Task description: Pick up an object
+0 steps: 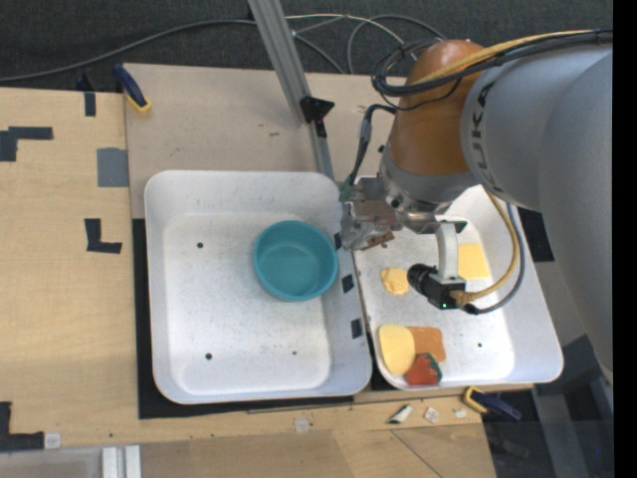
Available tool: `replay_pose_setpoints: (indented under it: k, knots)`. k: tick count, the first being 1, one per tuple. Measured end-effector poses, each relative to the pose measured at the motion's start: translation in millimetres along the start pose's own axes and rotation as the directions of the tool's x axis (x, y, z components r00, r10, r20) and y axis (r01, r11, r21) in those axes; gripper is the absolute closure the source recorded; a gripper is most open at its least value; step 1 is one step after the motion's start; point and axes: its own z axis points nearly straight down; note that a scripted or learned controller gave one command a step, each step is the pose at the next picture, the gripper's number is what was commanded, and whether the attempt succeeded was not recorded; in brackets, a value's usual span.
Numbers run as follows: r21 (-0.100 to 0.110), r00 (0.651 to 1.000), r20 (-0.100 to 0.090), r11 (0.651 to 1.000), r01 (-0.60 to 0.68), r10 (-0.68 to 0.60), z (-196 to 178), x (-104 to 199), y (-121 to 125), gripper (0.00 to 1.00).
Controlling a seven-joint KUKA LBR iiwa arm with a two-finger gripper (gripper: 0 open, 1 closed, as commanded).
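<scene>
A teal bowl point(295, 260) stands in the left bin point(189, 297), toward its right side. The right bin point(518, 357) holds a small yellow lump point(395, 282), a pale yellow block point(473, 262), and near its front a yellow slice point(396, 347) with an orange piece point(430, 340) and a red piece point(424, 370) beside it. My gripper point(364, 229) hangs over the divider between the bins, just right of the bowl and above the yellow lump. Its fingers are hidden by the wrist hardware.
A slanted grey pole point(289, 68) crosses the bench behind the bins. Cables point(328, 33) lie along the dark back strip. A blue-and-yellow clamp point(132, 88) sits at the bench's back left, another clamp point(483, 401) at the front right. The arm's big grey body point(557, 137) covers the right bin's back.
</scene>
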Motion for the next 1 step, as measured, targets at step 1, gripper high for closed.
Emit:
replay_pose_setpoints:
  k: [1]
  knots:
    - [-0.001, 1.000, -0.001, 1.000, 0.003, -0.003, -13.6, 49.8, -29.6, 1.00]
